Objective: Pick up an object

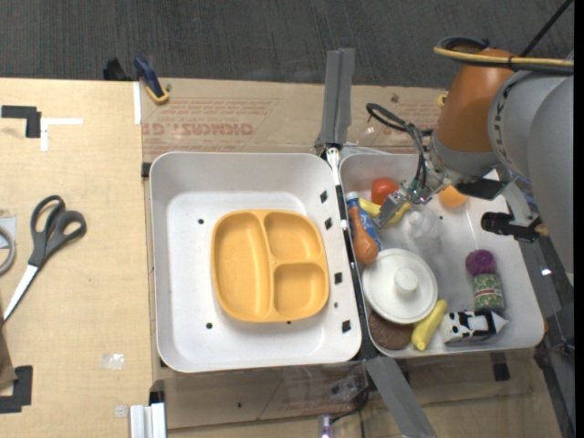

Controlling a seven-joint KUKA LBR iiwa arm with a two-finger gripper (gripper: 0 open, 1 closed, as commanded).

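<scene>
Tool, finger state unclear, hangs over cluttered right bin on wooden bench.

On my feed the arm is a bulky, rounded grey casting with a glossy orange band just above the wrist. Black cables loop off the wrist beside the claw, and another runs over the top of the arm. The claw itself is small, with metallic and translucent parts.

You'll see a red tomato by the right bin's far-left corner, with an orange carrot along its left wall.
</scene>
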